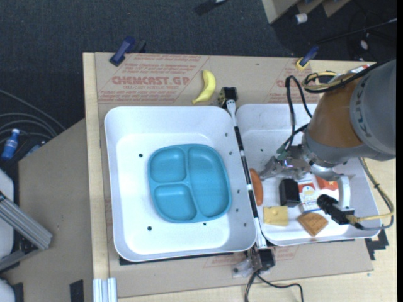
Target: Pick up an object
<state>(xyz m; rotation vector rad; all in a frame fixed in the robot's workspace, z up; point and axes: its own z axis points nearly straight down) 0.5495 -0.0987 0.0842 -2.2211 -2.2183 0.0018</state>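
**Arm over right bin, grip state unclear, 5 loose items below it**

The grey arm [371, 106] with its orange band comes in from the right and bends down over the right bin [264, 128]. The gripper [286, 166] sits low in the middle of that bin, toward its left half. Cannot tell how wide the gripper is set, and cannot tell if it has hold of anything; the wrist blocks the view.

There are 5 candidate objects, all in the right bin:
- The orange piece [256, 187] is long and narrow and lies along the bin's left wall, just left of the gripper.
- The black block [289, 192] is small and lies just on the near side of the gripper. Contact is unclear.
- The carton [308, 197] is white and red and lies just right of the black block.
- The yellow wedge [275, 216] lies near the bin's front edge, in front of the black block.
- The brown cracker [313, 223] also lies near the front edge, right of the yellow wedge.

The left bin [126, 143] holds 1 blue plate [189, 182] with 3 compartments, lying flat in the centre. On the bench [157, 77], 1 banana [205, 87] lies behind the bins, near the gap between them.
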